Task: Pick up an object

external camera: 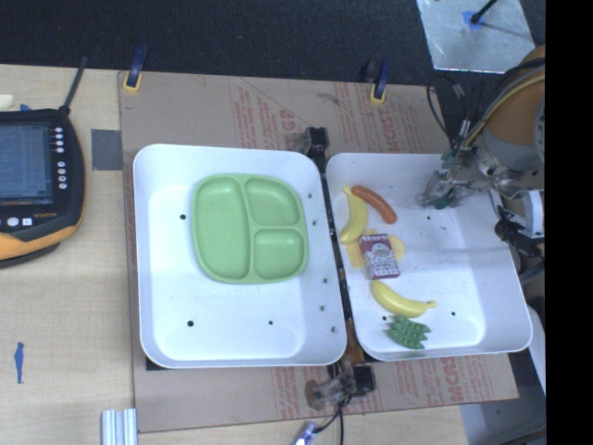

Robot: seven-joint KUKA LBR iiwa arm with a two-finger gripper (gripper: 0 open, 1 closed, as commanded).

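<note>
Left bin [148, 276] holding green divided plate [250, 228], right bin [491, 313] holding sausage [374, 204] lying diagonal upper-left to lower-right, two bananas [354, 216] [400, 298], red packet [379, 256], green leafy toy [407, 332], end effector [443, 193] at bin's upper right, finger state indiscernible

1. The place was a robotics lab or test cell.
2. A teach pendant [35, 185] with a screen and orange casing lay on the wooden bench [65, 341].
3. Two white bins [157, 248] sat on cardboard [232, 109] held by clamps [135, 70].
4. Toy food, such as a plastic banana [400, 298], served as test objects.
</note>
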